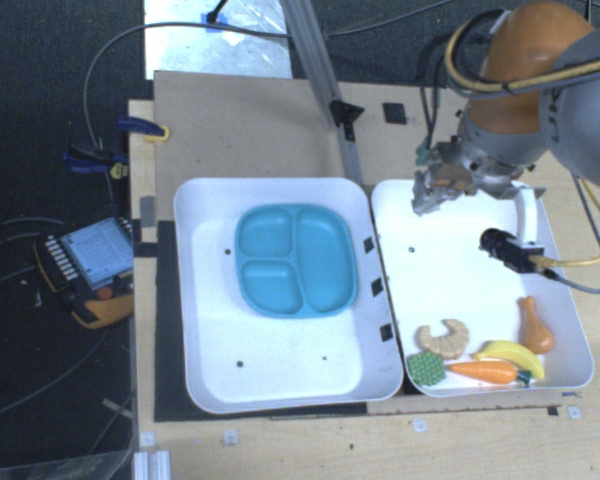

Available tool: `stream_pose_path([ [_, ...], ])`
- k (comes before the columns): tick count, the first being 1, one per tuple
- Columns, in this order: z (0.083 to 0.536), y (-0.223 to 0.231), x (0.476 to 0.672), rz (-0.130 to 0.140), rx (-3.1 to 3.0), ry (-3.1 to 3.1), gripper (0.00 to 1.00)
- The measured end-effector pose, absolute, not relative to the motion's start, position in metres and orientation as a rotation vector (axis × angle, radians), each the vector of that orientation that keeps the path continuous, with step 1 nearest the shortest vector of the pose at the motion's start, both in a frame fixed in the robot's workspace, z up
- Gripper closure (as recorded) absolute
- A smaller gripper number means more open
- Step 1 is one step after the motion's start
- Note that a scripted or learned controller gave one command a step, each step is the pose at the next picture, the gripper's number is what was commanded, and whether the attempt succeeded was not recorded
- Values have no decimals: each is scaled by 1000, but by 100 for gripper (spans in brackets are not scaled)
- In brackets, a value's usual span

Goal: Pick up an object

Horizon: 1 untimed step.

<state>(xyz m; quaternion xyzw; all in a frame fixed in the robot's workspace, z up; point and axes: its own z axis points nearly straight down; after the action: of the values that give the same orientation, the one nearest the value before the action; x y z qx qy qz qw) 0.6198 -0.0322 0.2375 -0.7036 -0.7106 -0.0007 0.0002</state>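
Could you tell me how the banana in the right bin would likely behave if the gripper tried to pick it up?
The banana looks smooth and curved, so it may slip or pivot between fingers. It lies against the carrot near the bin's front wall, so pushing would probably jam it rather than roll it.

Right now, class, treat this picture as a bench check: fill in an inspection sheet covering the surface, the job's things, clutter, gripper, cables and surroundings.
Surface: brown bench bearing a left bin and a right bin, side by side.
Job's things: croissant, broccoli, carrot, banana and drumstick, clustered at the right bin's near edge.
Clutter: blue sectioned plate in the left bin.
Gripper: gripper over the right bin's far left corner, away from the food; finger state unclear.
Cables: yellow and black cables looped at the arm; a grey cable on the floor.
Surroundings: dark carpet, handheld pendant, clamps at the bench's left edge.
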Motion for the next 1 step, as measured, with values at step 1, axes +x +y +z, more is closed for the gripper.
stream_pose_path([
  [1, 243, 17, 624, -4, -2211, -2232, 100],
])
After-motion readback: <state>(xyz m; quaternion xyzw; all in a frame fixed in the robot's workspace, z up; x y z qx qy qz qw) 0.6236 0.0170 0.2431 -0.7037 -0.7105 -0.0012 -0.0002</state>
